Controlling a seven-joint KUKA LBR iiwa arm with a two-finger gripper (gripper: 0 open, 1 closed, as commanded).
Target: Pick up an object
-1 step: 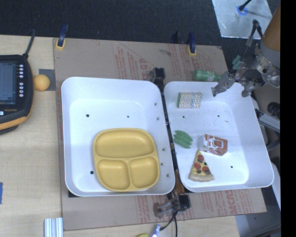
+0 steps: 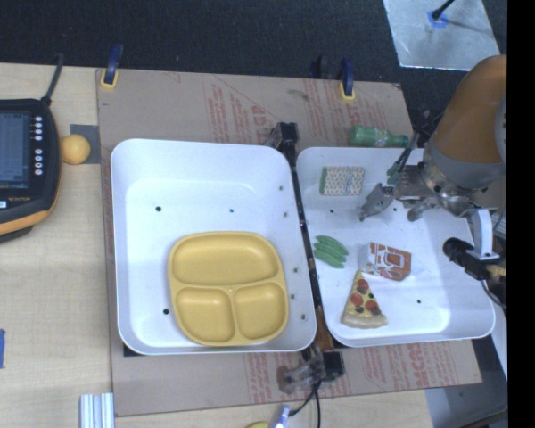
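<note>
1. On the bench (image 2: 45,283), a pale wood-grain top carries a sheet of brown cardboard (image 2: 205,105) printed with faint red lettering and pinned at its far edge by two blue clamps; beyond the bench the floor is dark.
2. Two shallow white bins of smooth plastic with rounded corners sit side by side on the cardboard, touching along their inner edges.
3. The left bin (image 2: 152,176) holds a yellow divided plate (image 2: 227,285), matte, with one long compartment and two small ones, lying toward the bin's near edge.
4. The right bin (image 2: 432,315) holds four pieces. A small patterned packet (image 2: 341,181) lies near its far left corner. A green pea pod (image 2: 331,250) lies at its left edge. A pizza slice (image 2: 364,302), wedge-shaped with red dots, lies near its near edge. A red and white carton (image 2: 387,261), glossy, lies at its middle.
5. The grey metal gripper (image 2: 399,205) hangs over the far half of the right bin, just beyond the carton, its fingers spread apart with nothing between them.
6. A handheld control tablet (image 2: 13,168) with an orange rim rests at the bench's left edge, a yellow ball (image 2: 75,148) beside it.
7. A green bottle (image 2: 374,136) lies on the cardboard, just beyond the right bin's far edge.
</note>
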